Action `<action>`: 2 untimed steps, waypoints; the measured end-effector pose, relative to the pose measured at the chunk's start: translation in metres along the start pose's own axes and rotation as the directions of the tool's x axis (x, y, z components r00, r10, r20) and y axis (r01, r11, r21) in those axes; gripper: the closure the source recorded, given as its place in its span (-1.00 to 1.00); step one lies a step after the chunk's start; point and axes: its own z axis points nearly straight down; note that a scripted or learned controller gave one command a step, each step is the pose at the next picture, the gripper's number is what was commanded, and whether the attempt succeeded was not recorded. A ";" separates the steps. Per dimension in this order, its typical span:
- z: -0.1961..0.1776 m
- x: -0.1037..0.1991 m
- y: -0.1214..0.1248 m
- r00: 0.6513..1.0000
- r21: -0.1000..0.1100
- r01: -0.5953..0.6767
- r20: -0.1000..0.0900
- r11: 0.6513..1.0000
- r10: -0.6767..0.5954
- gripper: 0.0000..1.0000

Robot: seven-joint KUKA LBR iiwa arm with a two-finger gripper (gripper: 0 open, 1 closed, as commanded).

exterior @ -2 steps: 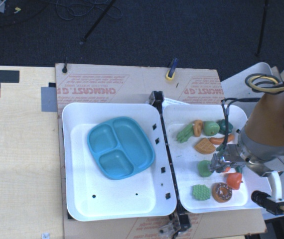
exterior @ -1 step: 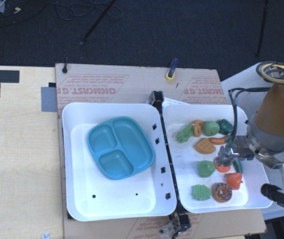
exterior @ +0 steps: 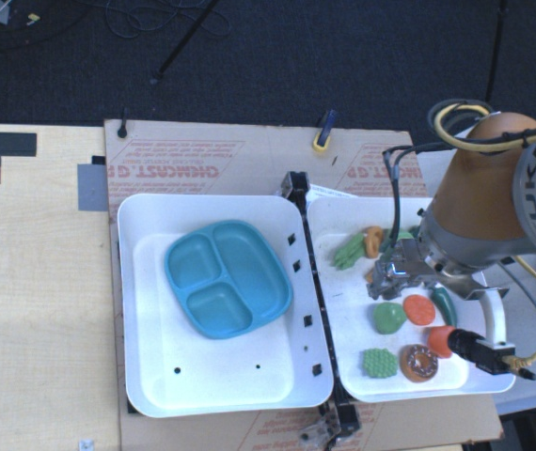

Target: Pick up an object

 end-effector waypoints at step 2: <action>0.005 0.073 0.024 1.000 0.004 -0.005 0.002 1.000 0.005 1.00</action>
